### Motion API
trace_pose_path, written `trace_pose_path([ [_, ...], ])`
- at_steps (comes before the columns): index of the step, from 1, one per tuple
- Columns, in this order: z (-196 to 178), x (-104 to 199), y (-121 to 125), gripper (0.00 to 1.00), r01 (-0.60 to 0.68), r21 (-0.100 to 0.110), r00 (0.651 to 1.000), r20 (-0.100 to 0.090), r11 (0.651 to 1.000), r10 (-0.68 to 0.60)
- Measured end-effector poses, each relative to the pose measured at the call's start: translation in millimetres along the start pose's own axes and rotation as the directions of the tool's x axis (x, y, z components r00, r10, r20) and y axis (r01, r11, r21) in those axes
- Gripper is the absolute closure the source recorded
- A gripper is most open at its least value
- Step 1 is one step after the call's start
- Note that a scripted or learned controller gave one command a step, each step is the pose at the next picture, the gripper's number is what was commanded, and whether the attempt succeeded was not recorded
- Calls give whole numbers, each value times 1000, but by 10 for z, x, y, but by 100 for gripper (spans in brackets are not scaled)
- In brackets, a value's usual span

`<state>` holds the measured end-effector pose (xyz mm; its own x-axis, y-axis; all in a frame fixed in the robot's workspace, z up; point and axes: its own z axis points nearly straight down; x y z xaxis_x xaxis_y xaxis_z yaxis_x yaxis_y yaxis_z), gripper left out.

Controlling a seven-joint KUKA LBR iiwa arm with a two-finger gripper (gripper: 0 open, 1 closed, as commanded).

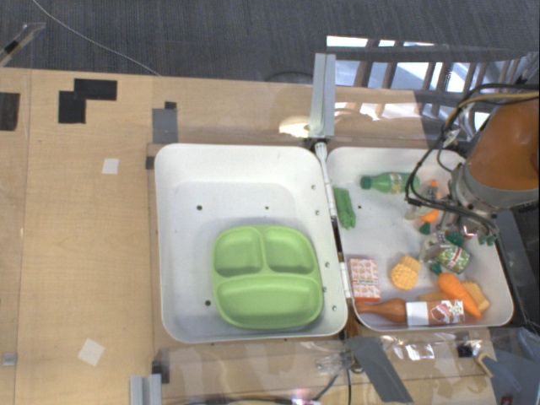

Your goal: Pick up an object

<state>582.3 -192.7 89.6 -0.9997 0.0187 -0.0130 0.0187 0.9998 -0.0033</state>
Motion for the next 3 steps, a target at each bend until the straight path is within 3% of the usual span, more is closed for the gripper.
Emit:
trace_pose_path([
  [1, -10, 218, 165, 0, 8, 0, 1000, 3, 1000, -8],
  [2, 27, -655, -52, 0, -93, -6, 995, -43, 996, 93],
  [3, 6, -65, -140, 0, -96, 0, 995, -1, 995, 96],
])
